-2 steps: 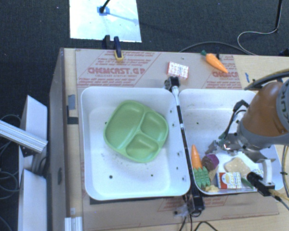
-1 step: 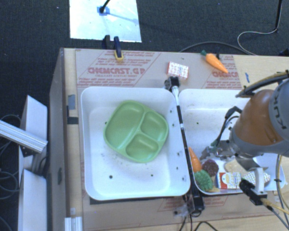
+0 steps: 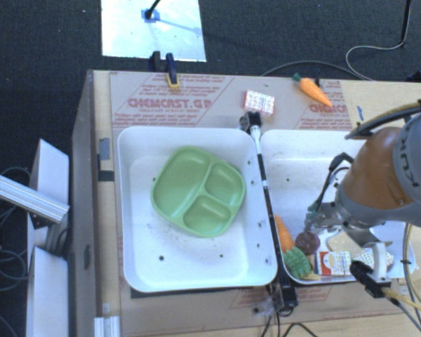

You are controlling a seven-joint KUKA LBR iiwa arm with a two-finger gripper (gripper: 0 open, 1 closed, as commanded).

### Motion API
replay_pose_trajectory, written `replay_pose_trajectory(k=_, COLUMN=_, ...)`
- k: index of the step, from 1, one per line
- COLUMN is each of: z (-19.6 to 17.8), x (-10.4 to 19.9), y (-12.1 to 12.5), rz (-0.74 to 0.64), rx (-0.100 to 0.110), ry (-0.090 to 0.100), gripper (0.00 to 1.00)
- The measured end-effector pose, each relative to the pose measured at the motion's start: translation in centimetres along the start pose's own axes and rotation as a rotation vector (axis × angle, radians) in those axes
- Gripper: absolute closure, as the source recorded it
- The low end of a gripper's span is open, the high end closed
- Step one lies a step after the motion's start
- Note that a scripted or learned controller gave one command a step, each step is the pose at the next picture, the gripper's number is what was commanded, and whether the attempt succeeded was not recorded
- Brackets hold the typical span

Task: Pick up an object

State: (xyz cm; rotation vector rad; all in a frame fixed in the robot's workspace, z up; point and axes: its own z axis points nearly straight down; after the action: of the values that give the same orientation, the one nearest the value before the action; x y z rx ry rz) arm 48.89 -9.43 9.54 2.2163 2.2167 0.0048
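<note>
Left bin (image 3: 137, 188): shallow white tray holding a green divided plate (image 3: 198, 190), tilted slightly, rigid and broad; its raised rim looks the only place two fingers could take it.
Right bin (image 3: 295, 163): shallow white tray; small toy foods crowd its near left corner.
Arm (image 3: 382, 177): grey with an orange band, reaching in from the right, wrist low over that corner.
Gripper (image 3: 321, 218): just above the cluster; whether it is released or clenched cannot be told here.
Orange carrot (image 3: 284, 233): against the dividing wall; probably light, smooth, apt to roll; best taken across its middle.
Dark round piece (image 3: 308, 242): directly below the gripper, the likeliest target; likely light and firm, taken across its width.
Green leafy piece (image 3: 297, 263): touching the round piece; crowding may foul a grasp.
</note>
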Motion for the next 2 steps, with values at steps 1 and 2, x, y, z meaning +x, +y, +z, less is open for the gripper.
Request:
replay_pose_trajectory(k=1, z=-8.94, x=5.96, y=8.43, rz=-0.004, rx=0.003, ry=0.004, gripper=1.0)
replay_pose_trajectory(k=2, z=-8.87, x=5.88, y=8.36, rz=-0.004, rx=0.005, ry=0.003, gripper=0.0)
